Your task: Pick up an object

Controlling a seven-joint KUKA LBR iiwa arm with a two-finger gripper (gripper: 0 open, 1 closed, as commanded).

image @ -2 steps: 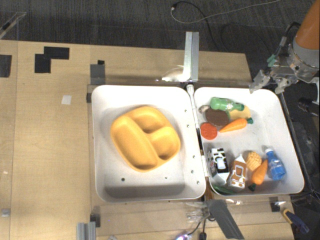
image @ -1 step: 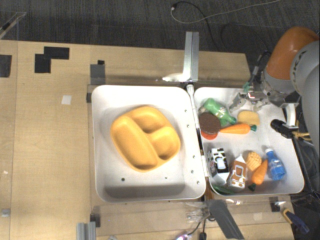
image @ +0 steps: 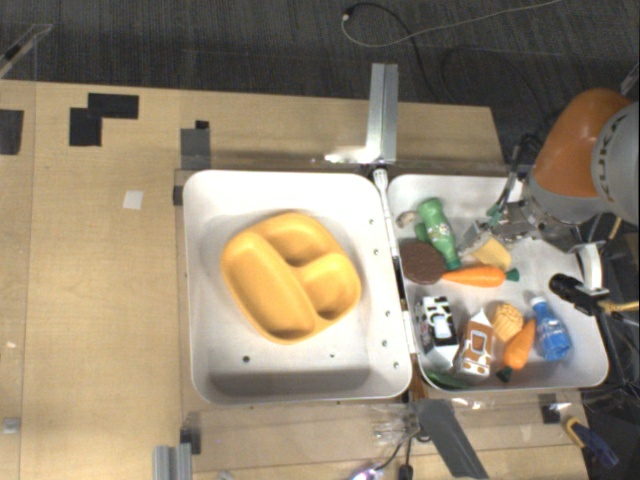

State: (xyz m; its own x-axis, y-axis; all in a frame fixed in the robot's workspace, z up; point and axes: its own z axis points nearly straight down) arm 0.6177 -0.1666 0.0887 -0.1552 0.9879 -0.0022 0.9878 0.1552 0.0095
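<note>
Arm (image: 585, 158) leans over right bin (image: 590, 373); hand (image: 497, 223) seemingly above carrot (image: 473, 277).

Right bin (image: 597, 366) crowded w/ objects

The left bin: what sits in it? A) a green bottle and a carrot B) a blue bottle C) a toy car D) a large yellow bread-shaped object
D: the large yellow bread-shaped object fills the middle of the left bin, while the green bottle, carrot and blue bottle lie in the right bin.
</note>
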